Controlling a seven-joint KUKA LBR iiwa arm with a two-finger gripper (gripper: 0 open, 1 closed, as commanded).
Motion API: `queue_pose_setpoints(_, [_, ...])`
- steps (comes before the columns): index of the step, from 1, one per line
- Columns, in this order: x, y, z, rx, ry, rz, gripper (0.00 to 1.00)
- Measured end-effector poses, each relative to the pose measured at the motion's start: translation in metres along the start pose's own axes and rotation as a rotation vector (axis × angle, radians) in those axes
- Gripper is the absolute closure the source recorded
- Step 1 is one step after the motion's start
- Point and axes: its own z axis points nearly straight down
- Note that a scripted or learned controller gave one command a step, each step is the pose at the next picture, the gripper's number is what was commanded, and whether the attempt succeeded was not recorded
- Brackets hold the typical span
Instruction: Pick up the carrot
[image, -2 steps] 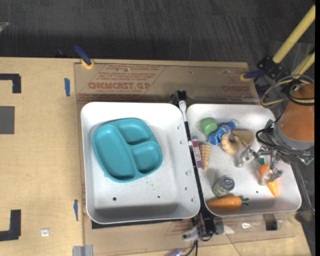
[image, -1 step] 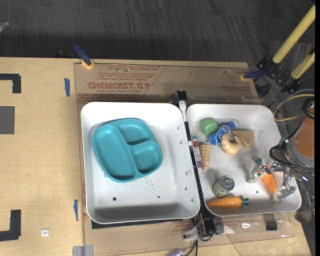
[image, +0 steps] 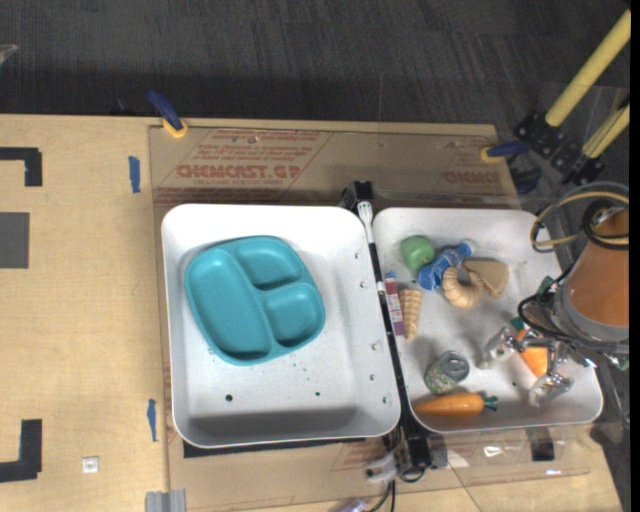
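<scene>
Camera view: carrot (image: 452, 404) lies along the near wall of the right bin (image: 590, 400), beside a small tin (image: 446, 371). Gripper (image: 527, 363) low over that bin's right side, fingers spread, nothing between them. Teal tray (image: 254, 297) in left bin (image: 200, 400).

1. Left bin (image: 200, 400) has a teal tray (image: 255, 297) in it, three compartments.
2. Right bin (image: 520, 228) is the messy one: carrot (image: 452, 404) along the near wall, can (image: 446, 371) just above it, green ball (image: 417, 251) up top.
3. End effector (image: 528, 362) is low over the right side of that bin, fingers spread, nothing between them, well right of the carrot.
</scene>
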Motion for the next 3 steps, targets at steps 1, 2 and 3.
queue_pose_setpoints(1, [-0.006, -0.001, -0.013, 0.007, -0.012, -0.002, 1.0])
queue_pose_setpoints(2, [-0.005, -0.001, -0.012, 0.006, -0.011, -0.002, 0.0])
queue_pose_setpoints(3, [0.016, -0.021, 0.001, -0.006, -0.001, 0.302, 0.0])
